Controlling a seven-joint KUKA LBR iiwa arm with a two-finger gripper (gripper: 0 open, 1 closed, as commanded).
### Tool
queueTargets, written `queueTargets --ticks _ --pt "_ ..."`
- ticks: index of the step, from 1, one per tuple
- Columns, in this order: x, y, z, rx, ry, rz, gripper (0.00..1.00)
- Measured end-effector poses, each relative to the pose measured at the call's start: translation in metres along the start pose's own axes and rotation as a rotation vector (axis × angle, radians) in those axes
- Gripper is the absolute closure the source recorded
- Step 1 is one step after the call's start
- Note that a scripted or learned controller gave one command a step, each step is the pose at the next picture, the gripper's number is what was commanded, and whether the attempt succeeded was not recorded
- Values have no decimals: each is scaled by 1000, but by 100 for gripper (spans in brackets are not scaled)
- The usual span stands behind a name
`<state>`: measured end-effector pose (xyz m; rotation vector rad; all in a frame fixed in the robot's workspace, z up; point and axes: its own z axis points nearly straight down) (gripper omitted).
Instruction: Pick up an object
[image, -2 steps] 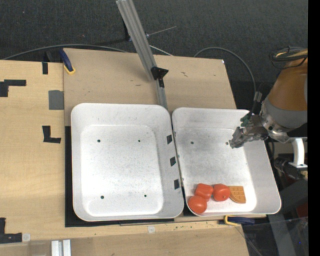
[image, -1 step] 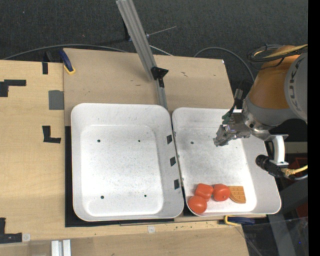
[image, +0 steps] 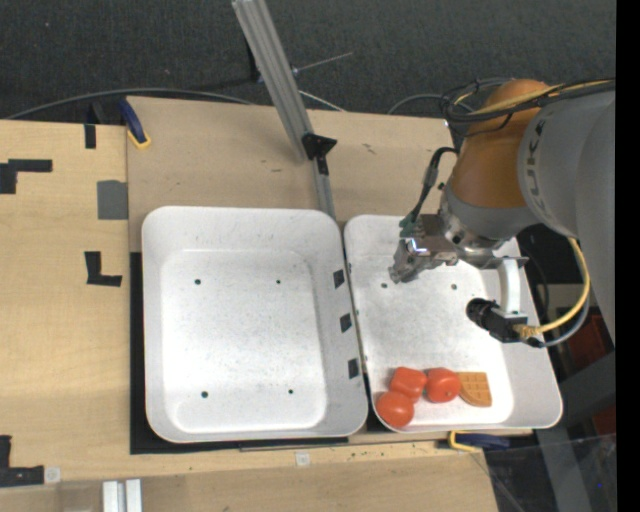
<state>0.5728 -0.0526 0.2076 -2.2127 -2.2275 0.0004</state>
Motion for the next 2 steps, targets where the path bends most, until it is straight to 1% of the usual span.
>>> queueTargets --ticks 1,2 --pt "52 13 -13 -2 0 -1 100" --pt "98 27 -6 0 -1 1 100"
